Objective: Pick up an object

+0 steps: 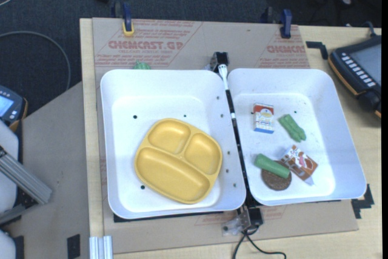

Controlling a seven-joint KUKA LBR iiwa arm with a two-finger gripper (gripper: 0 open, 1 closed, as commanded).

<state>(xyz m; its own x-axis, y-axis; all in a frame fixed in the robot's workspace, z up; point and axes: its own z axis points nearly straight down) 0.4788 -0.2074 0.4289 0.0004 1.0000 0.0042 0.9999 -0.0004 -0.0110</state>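
Within the right bin (321,85) — small carton (264,117), two green pieces, brown disc (276,179), wrapped snack (301,162); hand's state untellable.

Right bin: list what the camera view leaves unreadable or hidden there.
- Small carton: its print is too small to read.
- Brown disc: its upper edge is hidden by the green piece lying across it.
- Red-brown packet: label too small to read.
- Right bin: its near right corner is cut short by a black bracket.
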